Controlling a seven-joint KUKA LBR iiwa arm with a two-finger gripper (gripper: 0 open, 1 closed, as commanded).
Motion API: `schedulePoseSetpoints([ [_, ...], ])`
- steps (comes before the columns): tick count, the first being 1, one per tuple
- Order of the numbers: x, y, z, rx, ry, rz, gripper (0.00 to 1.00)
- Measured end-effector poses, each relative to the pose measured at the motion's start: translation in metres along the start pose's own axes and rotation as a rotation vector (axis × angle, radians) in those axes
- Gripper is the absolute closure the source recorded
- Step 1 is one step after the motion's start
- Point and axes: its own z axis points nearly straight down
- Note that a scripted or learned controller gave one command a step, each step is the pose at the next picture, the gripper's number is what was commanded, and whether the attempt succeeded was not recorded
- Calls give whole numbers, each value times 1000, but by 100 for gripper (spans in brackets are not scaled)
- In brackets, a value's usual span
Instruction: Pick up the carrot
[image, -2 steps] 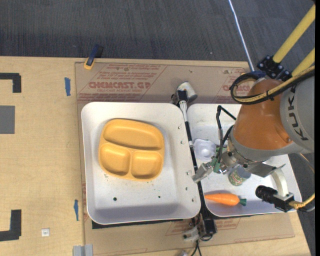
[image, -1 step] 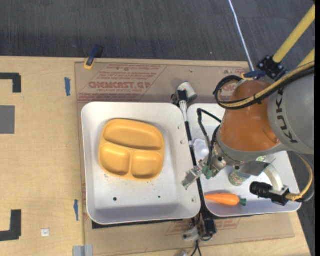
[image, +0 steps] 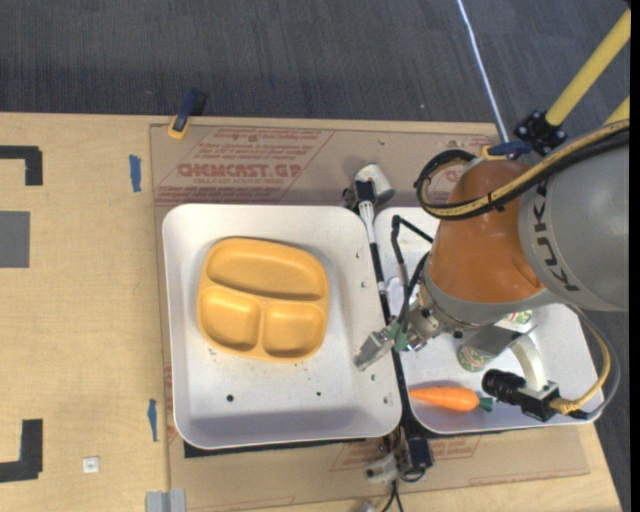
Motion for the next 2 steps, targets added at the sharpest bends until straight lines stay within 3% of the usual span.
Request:
schedulePoseSetpoints([
  [1, 13, 28, 0, -1, 0, 73, 0],
  [2, 43, 95, 76, 1, 0, 129, 0],
])
